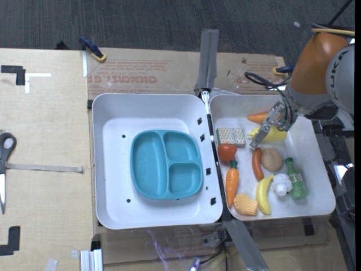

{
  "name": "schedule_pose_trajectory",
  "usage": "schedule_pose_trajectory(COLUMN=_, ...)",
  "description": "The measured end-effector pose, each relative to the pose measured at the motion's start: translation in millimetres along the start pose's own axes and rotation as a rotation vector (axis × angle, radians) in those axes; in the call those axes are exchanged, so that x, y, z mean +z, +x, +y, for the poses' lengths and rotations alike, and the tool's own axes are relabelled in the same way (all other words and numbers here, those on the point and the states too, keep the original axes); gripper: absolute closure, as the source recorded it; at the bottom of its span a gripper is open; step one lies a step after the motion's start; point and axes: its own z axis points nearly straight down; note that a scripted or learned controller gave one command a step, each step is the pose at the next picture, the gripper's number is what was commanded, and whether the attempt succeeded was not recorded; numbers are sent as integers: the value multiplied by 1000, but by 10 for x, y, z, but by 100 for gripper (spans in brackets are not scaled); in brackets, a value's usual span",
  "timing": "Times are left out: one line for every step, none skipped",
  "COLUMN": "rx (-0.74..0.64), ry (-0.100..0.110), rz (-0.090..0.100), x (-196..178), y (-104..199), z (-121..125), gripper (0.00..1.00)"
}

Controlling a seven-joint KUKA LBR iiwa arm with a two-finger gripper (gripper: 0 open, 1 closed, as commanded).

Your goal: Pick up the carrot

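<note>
Carrot: near left of right bin, beside tomato.
Gripper: over yellow toy; grip state unclear.

White bins smooth, glossy plastic. Teal tray matt plastic. Desk pale, matt wood. Cardboard behind bins dull, rough. Carrot smooth plastic.

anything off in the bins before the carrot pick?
Nothing spilled or damaged. The gripper sits over the yellow toy at the back of the right bin, well away from the carrot lying near the front by the divider.
</note>
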Motion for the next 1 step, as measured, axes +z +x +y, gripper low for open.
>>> schedule_pose_trajectory(rx=229, ry=-1, rz=10, x=-30, y=-74, z=2, gripper=0)
